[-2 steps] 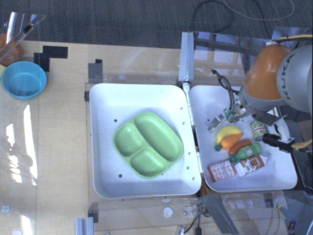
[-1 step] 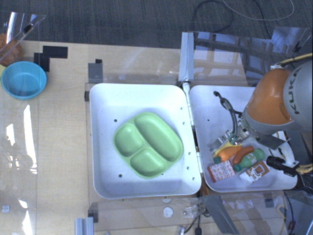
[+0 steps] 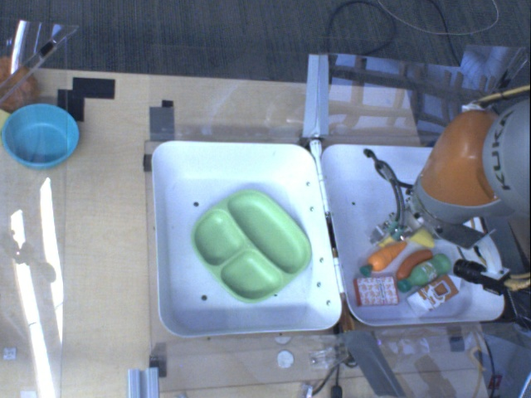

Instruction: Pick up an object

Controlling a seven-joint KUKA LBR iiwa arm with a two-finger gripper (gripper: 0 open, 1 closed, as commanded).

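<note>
two shallow white bins sat side by side on the bench [image 3: 91,264]. the left bin [image 3: 178,181] held one thing, a green divided plate [image 3: 251,244] with three compartments, lying near its middle with bare white floor all round it. the right bin [image 3: 353,185] had its upper half open and its lower half crowded.

one arm [image 3: 465,160], grey with an orange band, came in from the right and covered much of the right bin's right side. its gripper [image 3: 398,222] was low over the clutter, just above the small things; whether it was released or clenched could not be told, since the tip was lost among the items and nothing could be made out between the fingers.

the pile sat in the right bin's lower right part, close to the near wall. it held two carrots [image 3: 387,257], one beside the other, one green piece [image 3: 431,268] touching the second carrot, one yellow piece [image 3: 421,239] partly under the arm, one red patterned packet [image 3: 376,290] near the front edge, and one brown-and-white packet [image 3: 438,290] beside it. the things touched or overlapped, so their outlines were hard to separate.

one blue bowl [image 3: 40,135] stood well apart at the bench's far left, near a clear container [image 3: 25,56] cut off by the frame. two black cables [image 3: 390,11] lay on the dark floor beyond.
</note>
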